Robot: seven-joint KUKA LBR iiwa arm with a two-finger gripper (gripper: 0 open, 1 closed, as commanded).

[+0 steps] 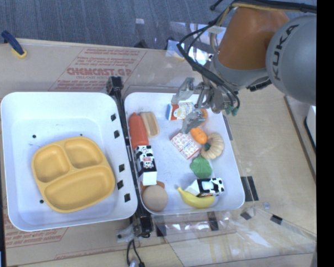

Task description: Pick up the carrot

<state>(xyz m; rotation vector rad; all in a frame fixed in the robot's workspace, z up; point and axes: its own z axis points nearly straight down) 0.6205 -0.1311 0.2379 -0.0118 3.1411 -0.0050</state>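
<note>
Carrot (199,135) lying in the right bin (234,174), in its upper right part, touching the croissant-like pastry (212,146) to its right and just beside the small patterned box (184,145) to its left. Green piece (200,166) below the carrot; cow-print carton (209,186) and banana (196,198) further below. Gripper (196,115) poised directly above the carrot, seemingly at or near contact. Whether spread or closing on the carrot: cannot tell from this view. Step judged: final approach or grasp. Next calls for closing squarely on the carrot, then lifting straight up without dragging the pastry.
</note>
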